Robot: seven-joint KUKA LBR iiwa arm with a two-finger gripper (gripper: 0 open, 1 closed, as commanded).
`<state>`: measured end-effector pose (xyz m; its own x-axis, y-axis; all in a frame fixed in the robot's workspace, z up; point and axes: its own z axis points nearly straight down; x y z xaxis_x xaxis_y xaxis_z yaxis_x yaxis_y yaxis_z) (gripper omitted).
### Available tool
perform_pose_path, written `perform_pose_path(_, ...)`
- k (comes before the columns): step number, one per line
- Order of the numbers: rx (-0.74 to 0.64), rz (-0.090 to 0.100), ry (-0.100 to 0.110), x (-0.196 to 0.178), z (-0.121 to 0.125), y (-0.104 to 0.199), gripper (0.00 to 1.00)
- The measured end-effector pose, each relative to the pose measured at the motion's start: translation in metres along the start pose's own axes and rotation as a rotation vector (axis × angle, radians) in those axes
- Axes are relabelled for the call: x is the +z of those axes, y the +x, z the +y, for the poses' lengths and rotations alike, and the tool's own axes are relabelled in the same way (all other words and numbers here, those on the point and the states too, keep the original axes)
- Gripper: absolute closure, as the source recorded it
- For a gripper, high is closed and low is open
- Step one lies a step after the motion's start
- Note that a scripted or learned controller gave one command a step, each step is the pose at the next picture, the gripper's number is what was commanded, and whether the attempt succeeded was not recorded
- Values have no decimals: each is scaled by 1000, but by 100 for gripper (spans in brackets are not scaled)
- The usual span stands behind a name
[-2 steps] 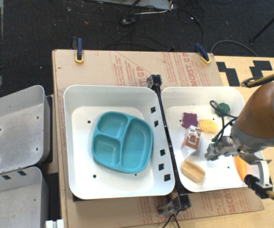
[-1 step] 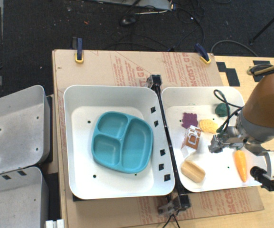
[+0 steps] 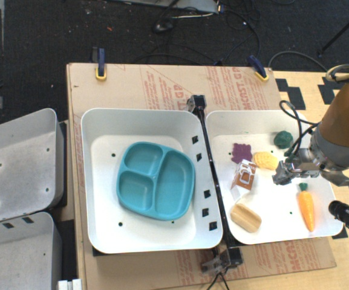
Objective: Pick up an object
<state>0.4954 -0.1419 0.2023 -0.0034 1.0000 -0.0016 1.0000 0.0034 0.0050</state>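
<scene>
My gripper [image 3: 283, 175] hung low over the right-hand shallow white bin [image 3: 265, 237], and I could not tell how it was set. Candidate objects lay close: a yellow rounded toy [image 3: 265, 160] at ten o'clock from it, a small brown-and-white packet [image 3: 245, 175] at nine, an orange plastic carrot [image 3: 306, 210] at five. Nothing appeared held. I judged the approach step in hand; the next move called for centring over one object and descending.

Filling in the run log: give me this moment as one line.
arm over right bin | pincer low between yellow toy and carrot | nothing seen held | left bin: teal plate
</scene>
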Motion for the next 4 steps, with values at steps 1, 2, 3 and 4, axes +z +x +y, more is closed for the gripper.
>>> perform_pose_path(1, 0, 0, 0, -43, 6, -2, 100)
perform_pose_path(2, -4, 3, 4, -52, 5, 52, 100)
perform_pose_path(3, -5, 4, 4, -58, 5, 106, 100)
perform_pose_path(4, -4, 3, 6, -48, 2, 150, 100)
